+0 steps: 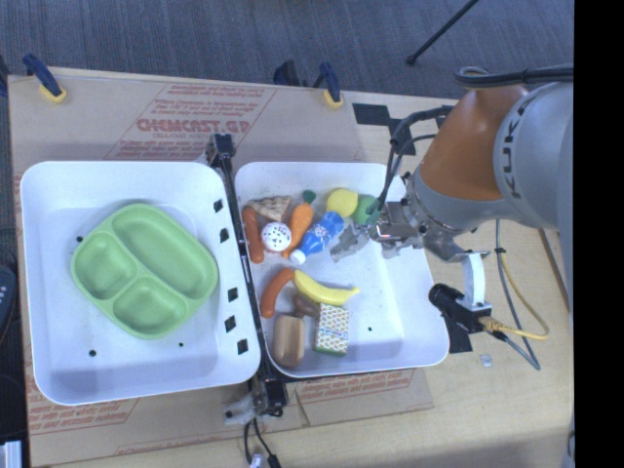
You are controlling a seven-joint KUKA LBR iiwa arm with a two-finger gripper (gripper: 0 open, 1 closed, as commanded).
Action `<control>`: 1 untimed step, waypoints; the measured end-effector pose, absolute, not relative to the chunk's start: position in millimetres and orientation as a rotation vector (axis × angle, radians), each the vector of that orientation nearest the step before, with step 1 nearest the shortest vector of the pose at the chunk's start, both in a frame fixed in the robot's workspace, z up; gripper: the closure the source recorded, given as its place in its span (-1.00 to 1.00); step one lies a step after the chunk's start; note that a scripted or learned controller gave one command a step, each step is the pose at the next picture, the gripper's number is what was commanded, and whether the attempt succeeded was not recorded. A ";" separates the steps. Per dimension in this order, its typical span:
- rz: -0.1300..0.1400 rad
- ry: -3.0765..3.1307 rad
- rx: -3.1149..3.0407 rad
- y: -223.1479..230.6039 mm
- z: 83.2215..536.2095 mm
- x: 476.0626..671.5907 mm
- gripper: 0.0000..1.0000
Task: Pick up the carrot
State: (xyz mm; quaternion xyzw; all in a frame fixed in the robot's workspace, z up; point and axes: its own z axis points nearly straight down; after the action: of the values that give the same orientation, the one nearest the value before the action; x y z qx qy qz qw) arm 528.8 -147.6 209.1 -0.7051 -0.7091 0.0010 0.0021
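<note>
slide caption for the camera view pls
Gripper over right bin near carrot; green plate in left bin.

Cardboard-covered bench [322, 125], two white bins [49, 261] side by side

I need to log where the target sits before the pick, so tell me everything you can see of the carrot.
The carrot is a small orange toy, plastic by its look, with a green top at its far end. It lies flat in the right bin, slanted, its tip pointing toward the near left. Its tip end meets a white dotted ball, and a blue and white bottle lies along its right side. The gripper is to its right, apart from it.
</note>
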 end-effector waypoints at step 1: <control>0.002 -2.334 -2.099 -82.0 191.3 583.6 -1.00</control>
State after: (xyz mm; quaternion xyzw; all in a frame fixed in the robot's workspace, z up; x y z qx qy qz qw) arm 583.6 -82.0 191.3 -0.6688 -0.7435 0.0008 0.0012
